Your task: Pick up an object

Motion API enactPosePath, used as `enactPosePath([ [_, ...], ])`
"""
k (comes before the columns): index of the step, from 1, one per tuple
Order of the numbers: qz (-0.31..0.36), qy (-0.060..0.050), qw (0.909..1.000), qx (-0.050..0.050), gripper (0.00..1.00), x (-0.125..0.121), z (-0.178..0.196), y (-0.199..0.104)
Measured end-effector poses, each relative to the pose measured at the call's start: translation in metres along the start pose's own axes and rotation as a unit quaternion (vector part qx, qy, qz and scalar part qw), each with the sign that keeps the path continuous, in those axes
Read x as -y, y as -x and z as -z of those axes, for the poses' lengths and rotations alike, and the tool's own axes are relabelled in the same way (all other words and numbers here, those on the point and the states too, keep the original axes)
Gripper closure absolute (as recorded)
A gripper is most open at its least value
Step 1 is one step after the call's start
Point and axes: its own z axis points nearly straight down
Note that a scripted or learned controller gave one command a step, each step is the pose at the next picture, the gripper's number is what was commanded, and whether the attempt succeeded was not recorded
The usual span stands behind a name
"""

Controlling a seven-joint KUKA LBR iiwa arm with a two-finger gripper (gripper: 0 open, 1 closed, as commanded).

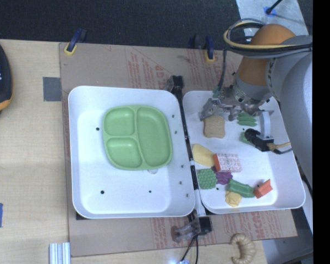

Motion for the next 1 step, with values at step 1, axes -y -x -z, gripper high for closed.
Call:
enactPosePath([
  [1, -0.005, -0.001, 1.0000, 0.002, 0.00, 0.0041, 0.0353, 0.0923],
])
